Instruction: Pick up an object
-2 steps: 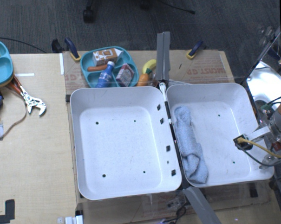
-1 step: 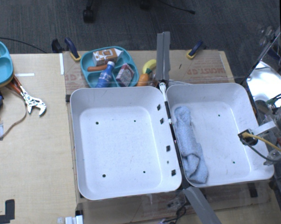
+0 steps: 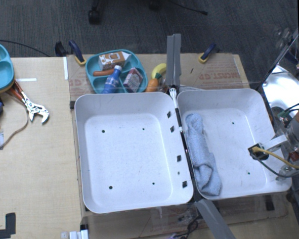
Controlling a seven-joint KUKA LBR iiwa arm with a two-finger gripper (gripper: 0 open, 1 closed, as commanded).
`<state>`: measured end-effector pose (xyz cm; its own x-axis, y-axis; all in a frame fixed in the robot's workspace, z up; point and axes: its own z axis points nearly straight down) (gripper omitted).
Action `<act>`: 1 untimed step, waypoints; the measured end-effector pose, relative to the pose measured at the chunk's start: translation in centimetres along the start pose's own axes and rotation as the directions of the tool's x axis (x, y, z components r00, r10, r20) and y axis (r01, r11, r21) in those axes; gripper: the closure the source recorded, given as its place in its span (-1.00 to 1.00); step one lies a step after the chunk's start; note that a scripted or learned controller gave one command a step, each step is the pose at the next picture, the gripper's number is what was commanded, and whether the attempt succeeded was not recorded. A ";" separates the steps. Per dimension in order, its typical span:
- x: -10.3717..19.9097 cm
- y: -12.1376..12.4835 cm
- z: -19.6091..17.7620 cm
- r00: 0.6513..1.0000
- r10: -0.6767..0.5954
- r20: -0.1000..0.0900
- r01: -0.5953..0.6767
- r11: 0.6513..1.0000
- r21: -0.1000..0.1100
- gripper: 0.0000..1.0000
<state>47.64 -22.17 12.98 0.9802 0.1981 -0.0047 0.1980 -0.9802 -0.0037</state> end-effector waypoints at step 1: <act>0.0 0.0 -0.2 1.000 -0.001 0.000 0.001 1.000 -0.001 -1.00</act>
<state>47.65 -22.21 13.22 0.9800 0.1990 -0.0043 0.1990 -0.9800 -0.0027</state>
